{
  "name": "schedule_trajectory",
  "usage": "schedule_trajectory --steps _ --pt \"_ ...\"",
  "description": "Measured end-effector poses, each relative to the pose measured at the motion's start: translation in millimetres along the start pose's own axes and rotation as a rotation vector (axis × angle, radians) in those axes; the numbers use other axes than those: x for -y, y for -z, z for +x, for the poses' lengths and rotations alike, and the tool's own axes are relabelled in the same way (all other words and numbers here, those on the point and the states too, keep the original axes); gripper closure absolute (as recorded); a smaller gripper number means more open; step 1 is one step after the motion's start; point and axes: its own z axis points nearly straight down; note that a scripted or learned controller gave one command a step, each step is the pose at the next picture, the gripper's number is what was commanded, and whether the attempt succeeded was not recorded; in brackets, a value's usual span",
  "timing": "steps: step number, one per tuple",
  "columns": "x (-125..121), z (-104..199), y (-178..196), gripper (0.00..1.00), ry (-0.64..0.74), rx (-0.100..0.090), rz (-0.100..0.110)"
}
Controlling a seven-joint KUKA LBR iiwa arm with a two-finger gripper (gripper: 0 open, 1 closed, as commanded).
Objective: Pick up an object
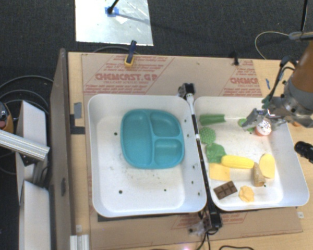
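Camera view: gripper (pixel 262 120) hovers at two o'clock in the right bin (pixel 297 184), above a red-and-white object (pixel 264 129). Whether it grips anything, I cannot tell.

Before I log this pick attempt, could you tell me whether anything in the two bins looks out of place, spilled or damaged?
Nothing stands out. The teal divided plate lies flat in the left bin. The toy food in the right bin, such as the yellow corn and the chocolate piece, is loosely scattered but inside the walls. The end effector hovers at the far side.
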Motion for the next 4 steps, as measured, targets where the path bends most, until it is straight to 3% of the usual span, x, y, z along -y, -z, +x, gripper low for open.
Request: schedule_trajectory --steps 1,2,3,4 --pt "33.5 -29.9 -145.7 0.00 -0.006 -0.001 0.003" --pt "-49.5 -42.7 -121.2 0.00 0.003 0.003 -0.010" --pt "-73.0 -56.8 -140.6 0.00 0.002 0.001 -0.003" --pt "-72.0 -57.0 -127.8 1.00 0.003 -0.001 0.004"
